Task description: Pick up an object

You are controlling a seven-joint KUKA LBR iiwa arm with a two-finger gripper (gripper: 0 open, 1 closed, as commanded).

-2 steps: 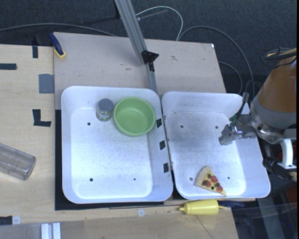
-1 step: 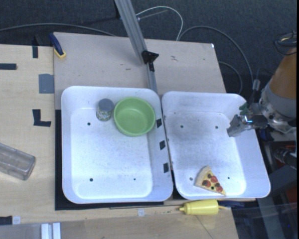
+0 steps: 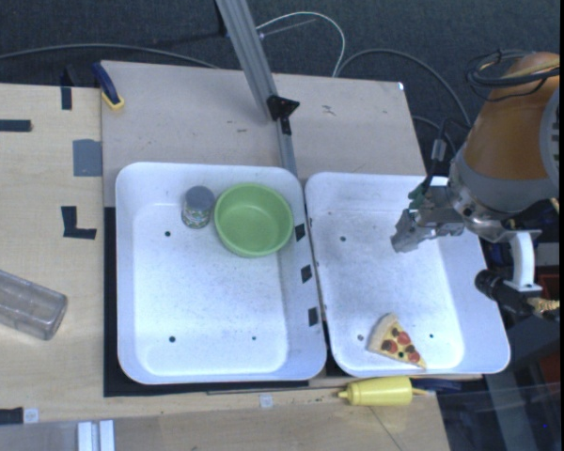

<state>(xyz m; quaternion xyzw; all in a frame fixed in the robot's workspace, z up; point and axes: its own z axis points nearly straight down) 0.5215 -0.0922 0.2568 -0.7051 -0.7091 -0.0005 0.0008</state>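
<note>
Pizza slice [image 3: 395, 340] lies flat near the front edge of the right bin [image 3: 357, 191], well apart from the gripper [image 3: 409, 239]. Gripper hangs over the middle of the same bin, toward its right side, with nothing seen between its parts; grip state cannot be determined. Left bin [image 3: 146, 346] holds a green bowl [image 3: 253, 219] at its back, with a small can [image 3: 197, 207] just beside it on the left. A yellow bottle [image 3: 380, 392] lies on the bench before the right bin.

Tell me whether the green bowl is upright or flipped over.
Upright. The green bowl shows its open mouth and hollow inside to the camera, rim on top, sitting in the left bin beside a small grey can.
</note>
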